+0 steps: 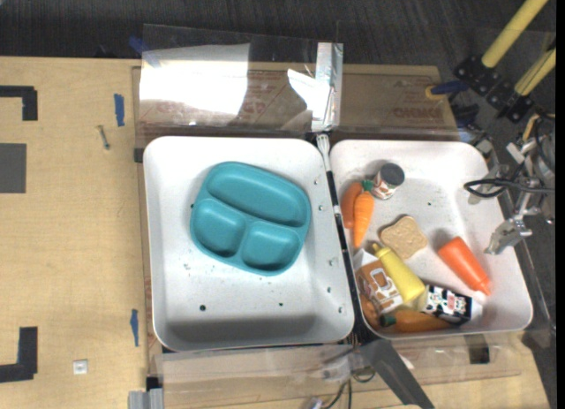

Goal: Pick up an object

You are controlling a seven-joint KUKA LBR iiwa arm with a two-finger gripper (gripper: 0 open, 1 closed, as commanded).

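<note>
You had the toys crowded in the right bin [459, 155], so the gripper [510, 232] at its edge had choices; its state I couldn't tell.

Orange item [408, 320] at right bin's [459, 155] near wall: mostly hidden under yellow bottle [399, 275] and carton [448, 304]. Carton print too small to read. Arm hardware [521, 213] cut by right edge.

A teal divided tray [250, 215] fills the white left bin [168, 301]; at 3 o'clock, orange carrots [361, 207], a yellow bottle [401, 276] and tan toast [405, 238] colour the white right bin [446, 164].
</note>
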